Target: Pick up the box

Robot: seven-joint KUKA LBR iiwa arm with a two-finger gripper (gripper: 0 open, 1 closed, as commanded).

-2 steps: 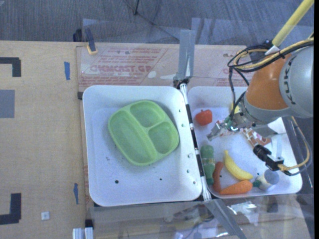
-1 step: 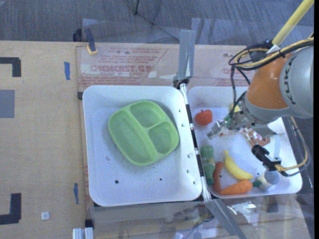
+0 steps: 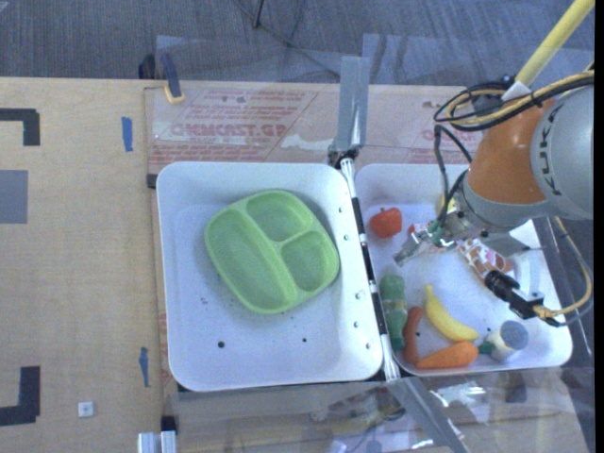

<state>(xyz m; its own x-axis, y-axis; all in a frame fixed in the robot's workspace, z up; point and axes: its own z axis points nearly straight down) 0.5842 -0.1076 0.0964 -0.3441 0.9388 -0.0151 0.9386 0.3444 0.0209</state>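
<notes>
Landmark: the right-hand white bin (image 3: 557, 347), one of two set side by side on the bench.

Left-hand white bin (image 3: 189, 347): touches the landmark bin along its left rim. Holds one green divided plate (image 3: 272, 250) with three compartments, lying flat at its middle.

Arm (image 3: 528, 159): grey with an orange band, enters over the landmark bin's upper right corner, trailing yellow and black cables.

Gripper (image 3: 415, 243): low over the landmark bin's upper middle, its metal fingers pointing toward the bin's left rim. The fingers are small and blurred; whether they stand apart or together cannot be told, and nothing can be made out between them.

Box (image 3: 477, 258): a small carton printed in red and white, lying flat on the landmark bin's floor, right of centre, partly under the wrist. It sits just behind the fingertips, on the arm's side, not between them.

Red tomato-like piece (image 3: 384, 222): upper left of the landmark bin, just beside the fingertips.

Green vegetable piece (image 3: 393, 291): against the landmark bin's left rim, at mid-height.

Banana (image 3: 445, 317): yellow, lower middle of the landmark bin.

Carrot (image 3: 448, 355): orange, along the landmark bin's front rim, just below the banana.

Grey round piece (image 3: 514, 333): lower right of the landmark bin, beside the carrot's green tip.
</notes>
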